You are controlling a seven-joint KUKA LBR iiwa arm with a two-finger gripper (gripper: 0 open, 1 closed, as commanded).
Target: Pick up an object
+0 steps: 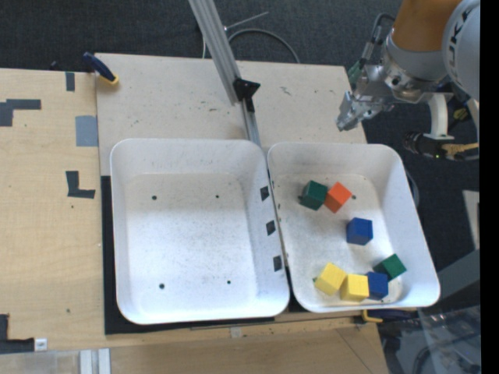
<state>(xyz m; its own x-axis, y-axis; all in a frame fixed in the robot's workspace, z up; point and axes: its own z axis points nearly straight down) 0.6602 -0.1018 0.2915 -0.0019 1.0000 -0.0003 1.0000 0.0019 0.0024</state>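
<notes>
The gripper [348, 120] is positioned above the bench surface just beyond the far rim of the right bin [390, 156], near that bin's far right portion, and is clear of all objects. Whether it is spread or closed cannot be determined from this view. It carries nothing visible. Above it, the grey wrist and the orange band of the arm [425, 22] enter from the upper right. Inside the right bin, a dark green cube [313, 195] and an orange cube [337, 197] sit touching each other near the bin's centre. A blue cube [359, 231] rests alone, nearer the camera and slightly to the right of that pair. Along the near wall lies a cluster: a yellow cube [330, 278], a second yellow cube [356, 287] just beside it, a second blue cube [378, 284] touching that one, and a small green cube [391, 266] at the right end of the group. The left bin [125, 162] adjoins the right bin along a shared edge. A slanted metal bar [214, 33] crosses the bench behind the bins.
</notes>
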